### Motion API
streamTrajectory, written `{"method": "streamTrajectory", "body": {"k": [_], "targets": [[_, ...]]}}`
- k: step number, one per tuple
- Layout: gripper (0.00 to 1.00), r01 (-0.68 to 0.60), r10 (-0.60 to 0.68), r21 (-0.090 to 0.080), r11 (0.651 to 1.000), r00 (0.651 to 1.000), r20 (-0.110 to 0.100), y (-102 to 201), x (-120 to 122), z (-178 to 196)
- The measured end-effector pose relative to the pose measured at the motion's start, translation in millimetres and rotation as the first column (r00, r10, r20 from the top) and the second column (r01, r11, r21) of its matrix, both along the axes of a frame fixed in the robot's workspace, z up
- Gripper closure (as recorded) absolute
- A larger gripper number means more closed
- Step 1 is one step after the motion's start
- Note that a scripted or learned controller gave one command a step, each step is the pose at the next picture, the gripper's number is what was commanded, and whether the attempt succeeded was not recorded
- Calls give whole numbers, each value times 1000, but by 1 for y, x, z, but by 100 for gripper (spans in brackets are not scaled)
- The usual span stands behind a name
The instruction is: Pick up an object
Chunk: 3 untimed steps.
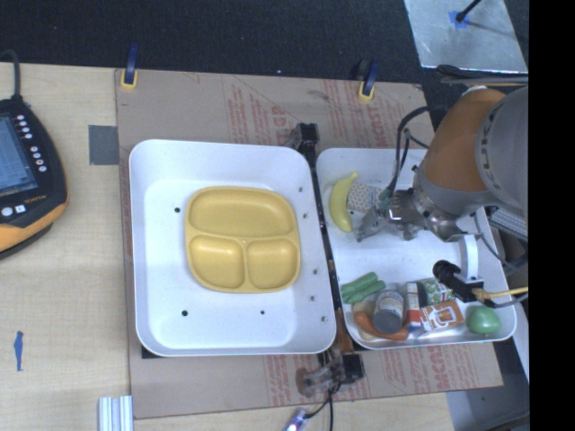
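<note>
My gripper (370, 223) hangs low over the upper left part of the right bin (409, 250), just right of a yellow banana (340, 203) that lies by the bin's left wall. Nothing is visibly between its fingers. Along the bin's front lie a green ridged piece (361, 287), a grey can (389, 311), an orange carrot-like piece (367, 323), a red and white box (438, 316) and a green ball (483, 321). My arm covers the bin's back right part.
The left bin (153, 241) holds a yellow divided plate (243, 238). A tablet-like pendant (22, 182) lies at the bench's far left. Clamps (129, 72) hold the cardboard sheet under the bins.
</note>
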<state>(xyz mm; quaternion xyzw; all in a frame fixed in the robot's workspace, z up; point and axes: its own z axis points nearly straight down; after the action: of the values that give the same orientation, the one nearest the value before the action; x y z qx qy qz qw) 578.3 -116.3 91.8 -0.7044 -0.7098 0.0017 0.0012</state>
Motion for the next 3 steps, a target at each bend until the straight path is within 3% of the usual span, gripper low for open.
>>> {"method": "streamTrajectory", "body": {"k": [1,2,3], "targets": [[0,4,-4,-1,1000,1000,0,23,53,1],[0,2,-2,0,1000,1000,-10,13,75,-1],[0,2,-2,-1,1000,1000,-10,13,76,-1]]}}
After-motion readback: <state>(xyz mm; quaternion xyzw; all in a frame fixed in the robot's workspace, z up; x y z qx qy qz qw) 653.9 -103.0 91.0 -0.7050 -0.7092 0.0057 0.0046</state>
